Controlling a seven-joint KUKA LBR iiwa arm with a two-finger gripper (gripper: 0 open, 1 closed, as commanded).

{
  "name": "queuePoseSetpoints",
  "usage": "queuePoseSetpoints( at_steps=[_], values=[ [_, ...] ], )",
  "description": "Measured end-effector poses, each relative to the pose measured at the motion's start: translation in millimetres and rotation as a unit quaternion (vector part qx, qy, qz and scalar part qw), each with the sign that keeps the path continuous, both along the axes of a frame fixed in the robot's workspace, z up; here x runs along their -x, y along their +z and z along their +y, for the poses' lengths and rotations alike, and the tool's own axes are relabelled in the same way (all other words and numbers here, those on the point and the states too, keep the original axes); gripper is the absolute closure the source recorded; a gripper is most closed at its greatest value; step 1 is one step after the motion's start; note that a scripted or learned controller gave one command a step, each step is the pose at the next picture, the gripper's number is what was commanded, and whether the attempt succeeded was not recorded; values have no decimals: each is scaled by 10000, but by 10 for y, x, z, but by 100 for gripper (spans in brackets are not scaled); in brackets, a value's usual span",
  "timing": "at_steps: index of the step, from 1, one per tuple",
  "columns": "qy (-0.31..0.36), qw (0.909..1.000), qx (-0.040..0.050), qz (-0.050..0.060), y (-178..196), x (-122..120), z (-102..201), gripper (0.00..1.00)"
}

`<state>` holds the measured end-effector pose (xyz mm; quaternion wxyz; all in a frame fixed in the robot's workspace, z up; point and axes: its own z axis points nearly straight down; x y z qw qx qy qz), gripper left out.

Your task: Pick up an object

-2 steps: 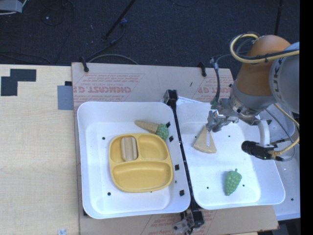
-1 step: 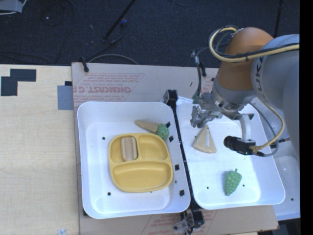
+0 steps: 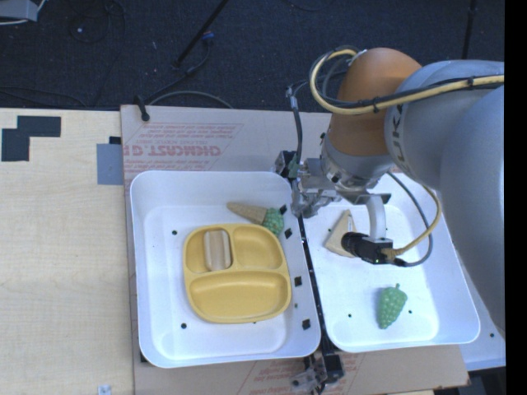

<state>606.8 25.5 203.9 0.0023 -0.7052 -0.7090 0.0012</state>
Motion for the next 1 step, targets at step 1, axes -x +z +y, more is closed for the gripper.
queuePoseSetpoints(
  at_steps=[1],
  values=[
    [1,10000,-1,-15,158,-54,502,100]
  ],
)
